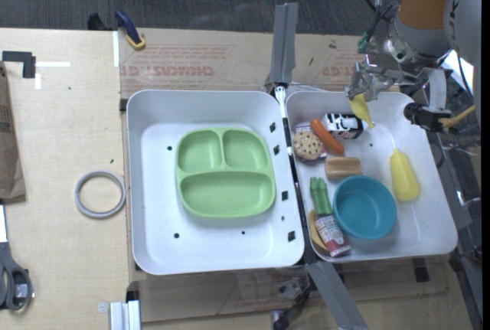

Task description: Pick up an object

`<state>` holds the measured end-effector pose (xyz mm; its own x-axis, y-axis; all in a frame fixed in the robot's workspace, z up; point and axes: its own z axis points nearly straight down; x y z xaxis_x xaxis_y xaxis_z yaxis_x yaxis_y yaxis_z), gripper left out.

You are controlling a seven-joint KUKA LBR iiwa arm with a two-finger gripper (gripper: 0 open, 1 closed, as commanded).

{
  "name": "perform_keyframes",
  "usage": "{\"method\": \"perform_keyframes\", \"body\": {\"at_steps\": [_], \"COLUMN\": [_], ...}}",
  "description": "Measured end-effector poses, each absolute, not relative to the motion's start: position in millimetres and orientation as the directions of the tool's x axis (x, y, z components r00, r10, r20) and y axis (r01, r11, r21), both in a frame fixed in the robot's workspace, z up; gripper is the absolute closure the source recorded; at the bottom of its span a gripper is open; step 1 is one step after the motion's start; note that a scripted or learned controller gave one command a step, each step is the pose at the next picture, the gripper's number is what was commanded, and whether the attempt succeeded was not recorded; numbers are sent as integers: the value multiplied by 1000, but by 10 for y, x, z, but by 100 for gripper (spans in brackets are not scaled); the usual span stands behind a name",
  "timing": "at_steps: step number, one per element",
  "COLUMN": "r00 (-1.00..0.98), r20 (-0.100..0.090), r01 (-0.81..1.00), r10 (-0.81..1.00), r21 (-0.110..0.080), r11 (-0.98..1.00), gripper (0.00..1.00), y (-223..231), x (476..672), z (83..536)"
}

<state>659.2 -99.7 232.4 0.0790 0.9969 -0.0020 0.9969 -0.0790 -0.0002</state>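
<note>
The gripper (366, 91) hangs over the far edge of the right bin (429, 191), its fingers (360, 87) clenched on a small yellow object (360, 109) that dangles clear of the bin floor. Just below it lie a black-and-white carton (343, 122), a carrot (328, 136) and a cookie (307, 144). A yellow lemon-shaped piece (403, 174) sits near the right wall and a blue bowl (365, 207) toward the near edge. The left bin (145, 191) carries a green divided plate (226, 171), with bare floor around it.

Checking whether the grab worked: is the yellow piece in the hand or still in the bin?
In the hand: the yellow piece hangs from its fingers, raised above the right bin.
</note>
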Motion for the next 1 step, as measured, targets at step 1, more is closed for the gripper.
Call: {"method": "perform_keyframes", "body": {"at_steps": [1], "r00": [-280], "r20": [-1], "r01": [960], "r10": [960], "r21": [-1], "r11": [280], "gripper": [100], "y": [-447], "x": [6589], "z": [1914]}}
